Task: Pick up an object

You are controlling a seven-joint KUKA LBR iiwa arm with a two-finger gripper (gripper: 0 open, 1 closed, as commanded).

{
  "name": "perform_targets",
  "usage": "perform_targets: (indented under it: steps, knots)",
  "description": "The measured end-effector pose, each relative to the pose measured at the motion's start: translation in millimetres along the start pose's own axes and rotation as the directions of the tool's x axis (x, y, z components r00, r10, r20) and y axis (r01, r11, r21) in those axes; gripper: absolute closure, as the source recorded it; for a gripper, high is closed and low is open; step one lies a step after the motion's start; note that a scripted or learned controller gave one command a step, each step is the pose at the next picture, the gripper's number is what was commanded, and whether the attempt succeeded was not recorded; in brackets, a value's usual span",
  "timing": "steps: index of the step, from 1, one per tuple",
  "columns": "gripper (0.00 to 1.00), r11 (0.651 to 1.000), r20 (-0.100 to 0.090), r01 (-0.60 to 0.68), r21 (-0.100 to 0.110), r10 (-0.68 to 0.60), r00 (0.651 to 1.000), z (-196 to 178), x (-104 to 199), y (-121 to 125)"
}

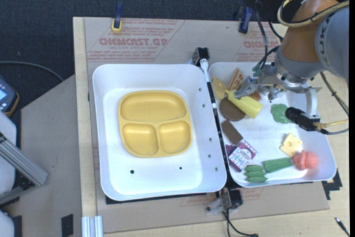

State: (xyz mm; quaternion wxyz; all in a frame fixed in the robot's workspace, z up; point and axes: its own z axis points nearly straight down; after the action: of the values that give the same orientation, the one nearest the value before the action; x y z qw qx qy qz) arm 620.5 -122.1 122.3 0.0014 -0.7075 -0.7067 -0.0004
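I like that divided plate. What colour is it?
Yellow; the plate shows in the camera view.

Two white bins side by side on bench. Left bin (105,119) holds yellow divided tray (154,122), three compartments. Right bin (327,152) cluttered: yellow banana-like piece (246,105) touching brown round piece (232,110); brown flat piece (231,131) below; purple packet (241,155); green pea pod (255,173) beside green long piece (277,164); red-pink item (305,160); yellow cheese wedge (291,145); green lump (279,112). Arm (310,36) enters from right, gripper (256,86) low over bin's upper part, near banana-like piece.
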Motion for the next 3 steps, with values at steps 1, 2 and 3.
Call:
perform_targets:
  steps: [1, 2, 3]
  knots:
    - [0.00, 1.000, 0.003, 0.001, -0.006, -0.001, 1.000, 16.4, 0.0, 1.0]
    - [1.00, 1.000, 0.005, 0.000, -0.009, 0.000, 1.000, 6.3, -0.6, 1.8]
    - [1.00, 1.000, 0.004, 0.002, -0.007, -0.002, 1.000, -44.9, 9.6, 0.9]
